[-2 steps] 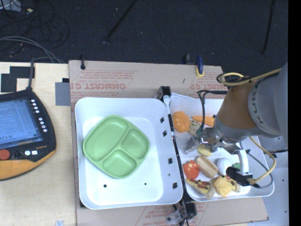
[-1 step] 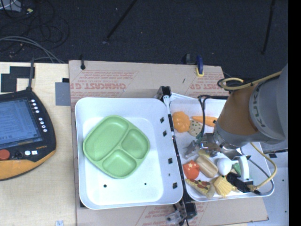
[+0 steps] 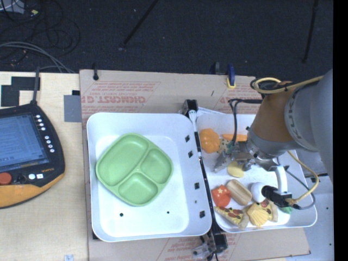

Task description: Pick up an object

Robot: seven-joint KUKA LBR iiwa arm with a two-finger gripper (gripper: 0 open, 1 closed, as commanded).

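The jaws (image 3: 228,159) hang low in the right bin (image 3: 310,213), but how far apart they stand cannot be told; the dark metal there blurs into the bin's clutter. They sit between an orange ball (image 3: 209,141) at their 10 o'clock and a pale yellow lump (image 3: 236,171) at their 5 o'clock, close to both, and whether they touch either is unclear.

The arm (image 3: 283,124) comes in from 3 o'clock, its orange band above the wrist.

Further toward 6 o'clock in the same bin lie a red tomato (image 3: 220,196), a tan roll (image 3: 239,191), a pizza slice (image 3: 230,215) and a yellow corn-like piece (image 3: 258,215) (all toy food, packed close together).

The left bin (image 3: 109,222) holds a green divided plate (image 3: 135,169). At 9 o'clock on the tabletop (image 3: 54,211) rests a control pendant (image 3: 27,156).
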